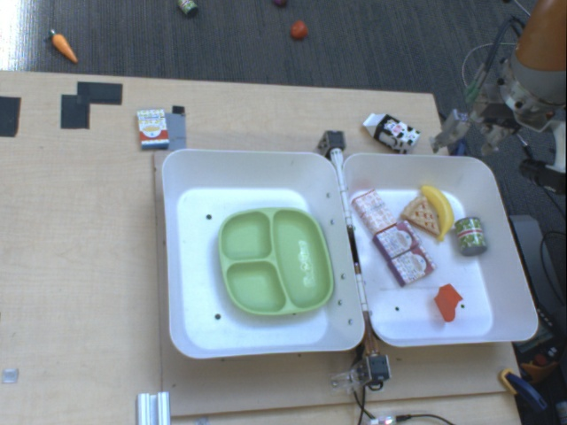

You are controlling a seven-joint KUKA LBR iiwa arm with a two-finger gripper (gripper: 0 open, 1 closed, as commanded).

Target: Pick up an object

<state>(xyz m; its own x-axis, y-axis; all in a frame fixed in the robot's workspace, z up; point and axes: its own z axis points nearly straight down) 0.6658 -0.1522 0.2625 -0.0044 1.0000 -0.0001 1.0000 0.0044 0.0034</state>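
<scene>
Grey-fingered, the end effector (468, 129) hung beyond the right bin's (500, 326) far rim; its grip state I could not tell. Crowded banana (439, 206), pizza slice (423, 214) and can (469, 235) risked a glancing, failed grasp.

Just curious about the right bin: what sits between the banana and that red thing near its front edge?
In the camera view, the stretch between the banana and the red piece is bare white bin floor. The small green can stands just right of that line.
</scene>
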